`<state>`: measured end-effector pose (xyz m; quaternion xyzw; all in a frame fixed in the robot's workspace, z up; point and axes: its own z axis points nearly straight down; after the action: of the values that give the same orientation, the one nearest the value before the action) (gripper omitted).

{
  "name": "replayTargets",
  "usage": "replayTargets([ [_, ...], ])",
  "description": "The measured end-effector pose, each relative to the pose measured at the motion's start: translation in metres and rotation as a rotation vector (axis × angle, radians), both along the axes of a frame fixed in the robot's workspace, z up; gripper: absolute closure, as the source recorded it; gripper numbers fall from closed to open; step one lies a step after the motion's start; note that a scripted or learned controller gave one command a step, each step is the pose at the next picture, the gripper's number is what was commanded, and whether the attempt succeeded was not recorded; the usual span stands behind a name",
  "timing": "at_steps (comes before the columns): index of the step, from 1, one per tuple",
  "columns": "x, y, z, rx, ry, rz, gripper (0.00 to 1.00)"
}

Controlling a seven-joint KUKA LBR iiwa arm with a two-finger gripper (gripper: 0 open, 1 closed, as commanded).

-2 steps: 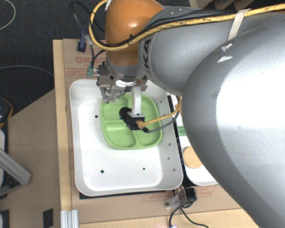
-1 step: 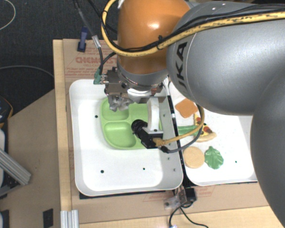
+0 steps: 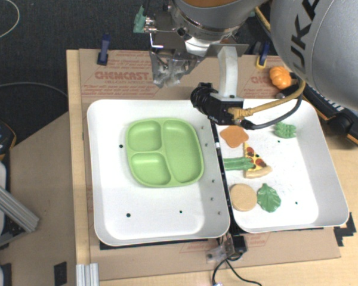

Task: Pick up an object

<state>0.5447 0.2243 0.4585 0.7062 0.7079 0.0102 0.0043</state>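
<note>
On the cardboard [image 3: 125, 70] behind both bins — red "CHEMCAST" lettering

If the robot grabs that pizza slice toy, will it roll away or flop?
The pizza slice looks flat and wedge-shaped, so it probably won't roll. It seems like stiff toy food, likely light. Lying flat in the right bin beside the green stick, it may be hard to pinch.
</note>
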Motion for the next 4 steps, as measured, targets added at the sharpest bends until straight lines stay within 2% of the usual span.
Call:
replayTargets([
  [1, 0.069, -0.005, -0.061, -0.010, 0.020, -0.006, 1.00],
  [2, 0.110, -0.029, 0.087, -0.005, 0.000, -0.005, 1.00],
  [3, 0.065, -0.017, -0.048, -0.012, 0.036, 0.000, 1.00],
  [4, 0.101, -0.035, 0.049, -0.006, 0.008, -0.005, 1.00],
])
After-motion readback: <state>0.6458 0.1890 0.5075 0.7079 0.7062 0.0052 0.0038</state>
